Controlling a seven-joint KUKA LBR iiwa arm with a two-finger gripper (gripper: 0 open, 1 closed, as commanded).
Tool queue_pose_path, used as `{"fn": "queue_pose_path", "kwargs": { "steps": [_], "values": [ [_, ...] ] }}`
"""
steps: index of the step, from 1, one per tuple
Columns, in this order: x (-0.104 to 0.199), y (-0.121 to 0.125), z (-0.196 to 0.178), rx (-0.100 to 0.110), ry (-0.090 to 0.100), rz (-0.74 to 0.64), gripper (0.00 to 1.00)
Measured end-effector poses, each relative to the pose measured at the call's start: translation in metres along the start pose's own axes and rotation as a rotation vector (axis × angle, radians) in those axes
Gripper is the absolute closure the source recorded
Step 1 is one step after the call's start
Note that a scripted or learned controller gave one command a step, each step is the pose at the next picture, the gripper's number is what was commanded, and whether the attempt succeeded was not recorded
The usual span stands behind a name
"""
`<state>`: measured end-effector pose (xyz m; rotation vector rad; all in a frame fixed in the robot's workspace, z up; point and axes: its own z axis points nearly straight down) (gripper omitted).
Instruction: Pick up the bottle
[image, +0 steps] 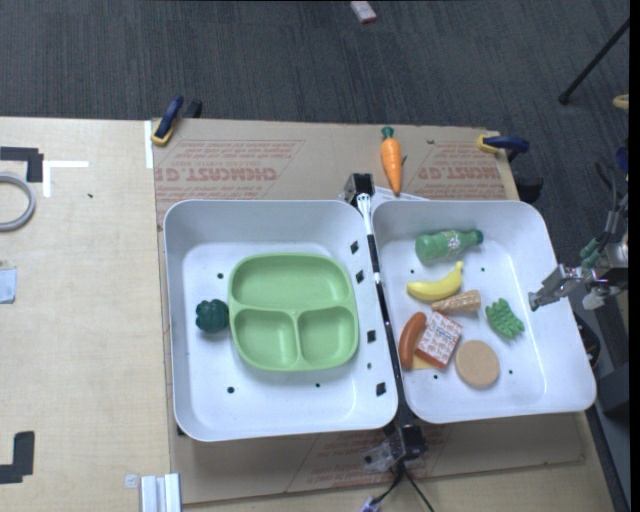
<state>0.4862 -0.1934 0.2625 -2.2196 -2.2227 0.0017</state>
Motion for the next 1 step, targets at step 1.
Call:
{"fn": "queue_pose_path", "kwargs": {
  "steps": [1],
  "values": [
    [-0.0001, 0.0005, -0.0093, 0.0, -0.001, -0.002, 1.0]
  ]
}}
